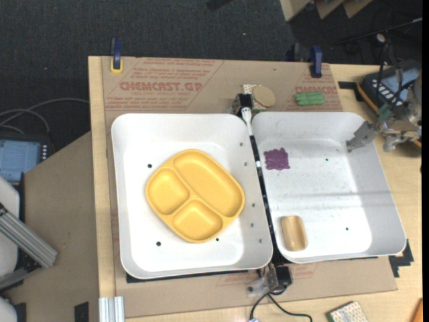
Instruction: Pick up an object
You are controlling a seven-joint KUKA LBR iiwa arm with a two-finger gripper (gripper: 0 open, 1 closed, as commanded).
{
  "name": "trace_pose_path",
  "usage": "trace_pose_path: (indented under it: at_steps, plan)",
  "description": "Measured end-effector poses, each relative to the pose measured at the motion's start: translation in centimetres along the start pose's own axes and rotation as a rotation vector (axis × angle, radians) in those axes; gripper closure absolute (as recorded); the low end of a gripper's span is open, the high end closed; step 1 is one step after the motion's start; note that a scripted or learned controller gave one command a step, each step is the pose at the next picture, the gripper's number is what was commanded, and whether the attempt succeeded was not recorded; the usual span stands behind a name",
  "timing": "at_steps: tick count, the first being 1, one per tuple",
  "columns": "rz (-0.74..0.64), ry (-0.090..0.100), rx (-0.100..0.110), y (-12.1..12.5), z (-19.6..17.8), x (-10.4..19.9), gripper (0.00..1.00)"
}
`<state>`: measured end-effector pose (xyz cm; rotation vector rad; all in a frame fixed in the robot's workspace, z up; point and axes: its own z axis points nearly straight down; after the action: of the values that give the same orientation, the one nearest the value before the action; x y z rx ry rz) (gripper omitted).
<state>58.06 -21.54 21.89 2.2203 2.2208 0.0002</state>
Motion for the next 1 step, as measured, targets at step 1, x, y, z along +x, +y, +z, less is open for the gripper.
trace_pose_path:
  at_steps: [1]
  plan:
    - [-0.005, 0.007, 0.013, 0.67, 13.14, 6.05, 0.0]
